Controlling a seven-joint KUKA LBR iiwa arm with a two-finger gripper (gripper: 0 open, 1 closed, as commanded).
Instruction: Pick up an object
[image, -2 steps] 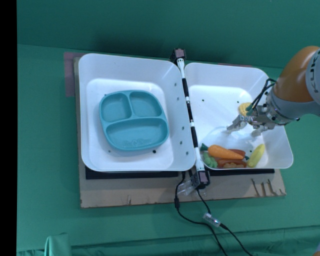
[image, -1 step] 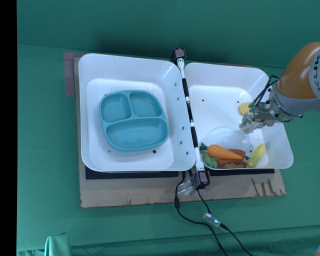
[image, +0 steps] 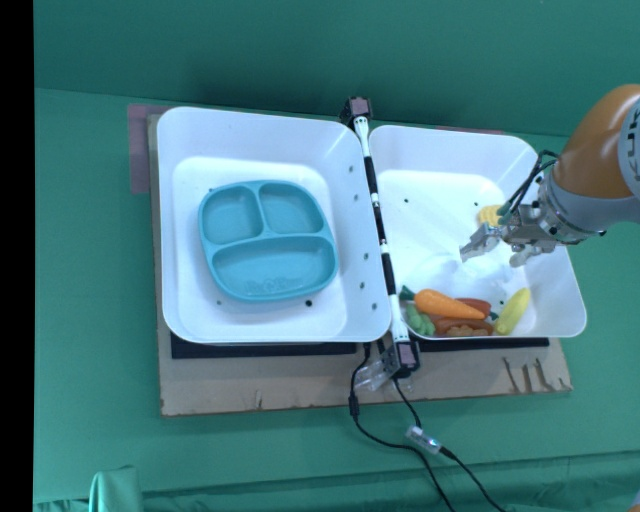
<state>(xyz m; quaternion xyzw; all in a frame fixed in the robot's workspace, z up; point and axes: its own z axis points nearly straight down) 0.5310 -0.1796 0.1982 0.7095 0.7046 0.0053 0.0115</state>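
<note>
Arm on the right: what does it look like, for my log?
The arm is grey with a rounded orange band above the wrist. Thin black cables loop down its side to a grey metal gripper with pale fingers.

Two bins side by side on bench, divided plate (image: 268, 240) in left bin (image: 190, 140), toy vegetables (image: 455, 310) clustered at near edge of right bin (image: 440, 150), gripper (image: 497, 245) above right bin's right half.

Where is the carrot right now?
The carrot lies in the right bin, near its front edge, beside the green toy and left of the banana.
</note>
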